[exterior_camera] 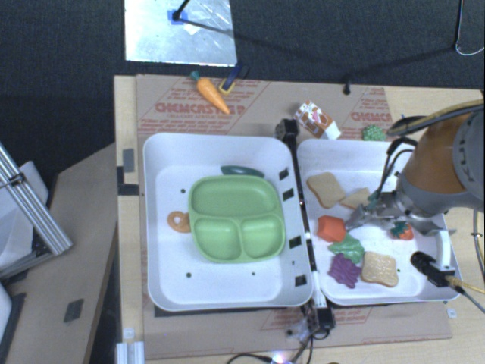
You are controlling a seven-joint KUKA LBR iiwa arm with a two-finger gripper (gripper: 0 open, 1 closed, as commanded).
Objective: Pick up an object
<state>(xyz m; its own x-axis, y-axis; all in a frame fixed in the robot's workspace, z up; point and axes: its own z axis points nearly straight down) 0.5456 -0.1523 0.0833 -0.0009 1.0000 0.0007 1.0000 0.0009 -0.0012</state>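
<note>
The right bin (424,161) holds several toy foods: a bread slice (325,188), a smaller bread piece (355,198), a red-orange pepper (330,228), green lettuce (347,246), purple grapes (345,270), a tan cracker (380,269) and a small red piece (403,233). My gripper (362,214) hangs low over the middle of this bin. It sits just right of the pepper and beside the smaller bread piece. Nothing shows in its grasp.
The left bin (163,203) carries a green divided plate (235,218), a small pretzel ring (179,221) and a dark green piece (242,171). Behind the bins lie a carrot (212,95), a small carton (317,120) and broccoli (373,133). The arm (443,165) covers the right bin's right side.
</note>
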